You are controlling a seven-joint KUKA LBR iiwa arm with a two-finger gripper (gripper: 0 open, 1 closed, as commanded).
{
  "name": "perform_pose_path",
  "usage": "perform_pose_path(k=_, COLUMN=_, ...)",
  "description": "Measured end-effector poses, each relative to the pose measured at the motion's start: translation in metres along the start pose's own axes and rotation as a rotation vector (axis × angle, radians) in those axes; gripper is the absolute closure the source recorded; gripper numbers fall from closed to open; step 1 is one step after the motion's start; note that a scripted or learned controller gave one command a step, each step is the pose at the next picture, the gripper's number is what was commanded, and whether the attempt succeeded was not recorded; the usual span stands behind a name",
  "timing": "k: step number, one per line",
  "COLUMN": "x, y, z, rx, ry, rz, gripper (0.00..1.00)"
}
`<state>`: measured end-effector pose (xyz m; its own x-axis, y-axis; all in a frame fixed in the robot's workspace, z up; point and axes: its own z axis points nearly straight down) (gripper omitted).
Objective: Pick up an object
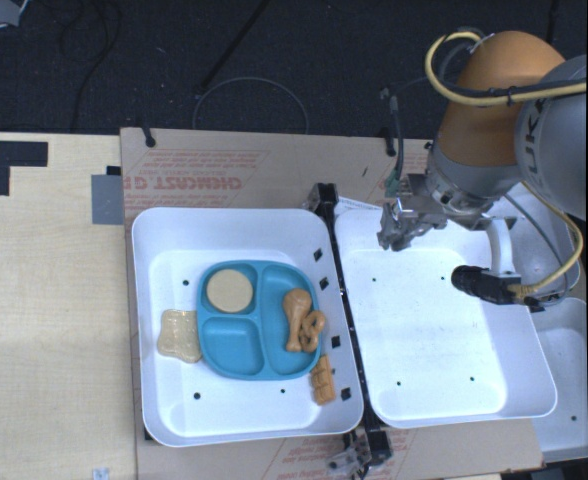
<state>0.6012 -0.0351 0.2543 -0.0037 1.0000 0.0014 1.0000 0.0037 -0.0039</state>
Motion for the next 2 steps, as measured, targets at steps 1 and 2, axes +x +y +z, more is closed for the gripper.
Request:
perform_pose_path(k=1, x=0.059, y=-0.005, z=0.004, rx=0.000, ry=0.000, rz=0.000, gripper=1.00)
perform_pose_path(k=2, x=0.114, y=-0.017, z=0.020, rx=0.001, ry=-0.001, rz=0.000, gripper=1.00)
